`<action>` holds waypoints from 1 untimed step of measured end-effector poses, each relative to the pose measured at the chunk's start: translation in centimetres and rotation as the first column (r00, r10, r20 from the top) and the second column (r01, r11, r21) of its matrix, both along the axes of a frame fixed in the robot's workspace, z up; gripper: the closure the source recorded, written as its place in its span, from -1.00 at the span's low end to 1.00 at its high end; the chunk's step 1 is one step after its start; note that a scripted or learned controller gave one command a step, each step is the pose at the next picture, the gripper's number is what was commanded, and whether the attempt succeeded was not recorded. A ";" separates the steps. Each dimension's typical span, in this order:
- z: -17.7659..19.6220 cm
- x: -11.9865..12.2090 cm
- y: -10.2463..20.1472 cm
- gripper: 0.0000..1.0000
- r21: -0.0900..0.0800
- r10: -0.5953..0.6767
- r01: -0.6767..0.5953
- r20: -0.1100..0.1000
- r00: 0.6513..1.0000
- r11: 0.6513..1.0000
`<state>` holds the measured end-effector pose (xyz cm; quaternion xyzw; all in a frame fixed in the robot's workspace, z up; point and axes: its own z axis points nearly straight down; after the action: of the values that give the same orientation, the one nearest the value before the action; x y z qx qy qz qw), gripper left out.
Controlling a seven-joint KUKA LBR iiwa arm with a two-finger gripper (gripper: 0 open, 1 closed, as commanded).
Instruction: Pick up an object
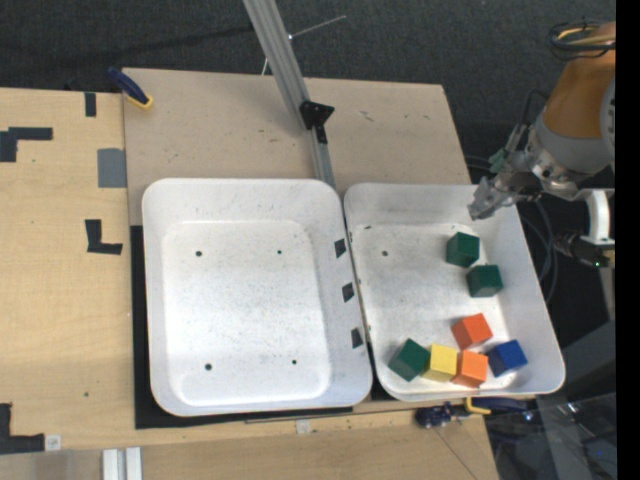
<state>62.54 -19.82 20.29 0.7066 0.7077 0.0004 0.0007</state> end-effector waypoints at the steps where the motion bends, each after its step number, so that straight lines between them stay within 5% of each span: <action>1: -0.6 -1.4 4.7 1.00 0.001 0.003 -0.003 -0.004 1.000 1.000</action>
<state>61.09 -15.09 19.67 0.7055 0.7087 -0.0005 -0.0012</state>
